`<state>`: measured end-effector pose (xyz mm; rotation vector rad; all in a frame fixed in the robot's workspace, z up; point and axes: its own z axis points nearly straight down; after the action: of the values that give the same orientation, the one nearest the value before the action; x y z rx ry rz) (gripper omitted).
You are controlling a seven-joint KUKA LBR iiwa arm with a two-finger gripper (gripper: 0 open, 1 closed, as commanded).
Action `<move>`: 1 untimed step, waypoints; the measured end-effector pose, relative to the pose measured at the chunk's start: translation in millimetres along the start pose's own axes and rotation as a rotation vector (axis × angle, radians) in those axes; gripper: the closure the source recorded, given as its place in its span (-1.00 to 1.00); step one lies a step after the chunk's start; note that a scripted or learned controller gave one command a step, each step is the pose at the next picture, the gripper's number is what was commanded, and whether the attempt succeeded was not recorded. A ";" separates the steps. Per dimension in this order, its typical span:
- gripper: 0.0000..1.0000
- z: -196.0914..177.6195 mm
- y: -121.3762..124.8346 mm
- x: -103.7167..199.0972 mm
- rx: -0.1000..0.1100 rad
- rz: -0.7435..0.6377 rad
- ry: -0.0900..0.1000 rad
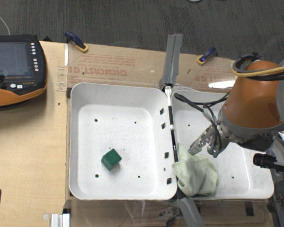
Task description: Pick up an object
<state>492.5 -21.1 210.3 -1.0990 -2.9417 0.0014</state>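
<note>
- Crumpled pale-green cloth (196, 174) sits nearest the lens, soft and bunched, in the near-left corner of the right bin (243, 190), pressed against the divider wall.
- Left bin (85, 94): shallow white plastic tray, rounded corners, smooth matte floor with a few small dark holes.
- Green cube (111, 159) rests on the left bin's floor, toward the near side, turned slightly off-square, well apart from the walls. Hard-edged, solid-looking block.
- Gripper (207, 143): metallic, shiny fingers angled down-left over the right bin, tips just above the cloth's top edge. Gap between the fingers looks narrow; nothing visibly between them. Can't tell if the tips touch the cloth.
- Arm (254, 101): glossy orange rounded housing above the wrist, black cables looping across it, coming in from the right.
- Right bin same white plastic as the left; the two sit edge to edge, black clips along the shared wall.
- Bench (22, 165): flat light wood-tone board, cardboard sheet with red print behind the bins.
- Teach pendant (14, 70) at far left, grey screen, orange shell.
- Two blue-and-orange clamps (76, 41) on the cardboard's far edge.
</note>
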 end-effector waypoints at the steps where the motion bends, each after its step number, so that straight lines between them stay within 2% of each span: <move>1: 1.00 19.4 -2.8 17.2 0.000 -0.045 0.000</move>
<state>477.7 -11.9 190.9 -1.0330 -2.9659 0.0014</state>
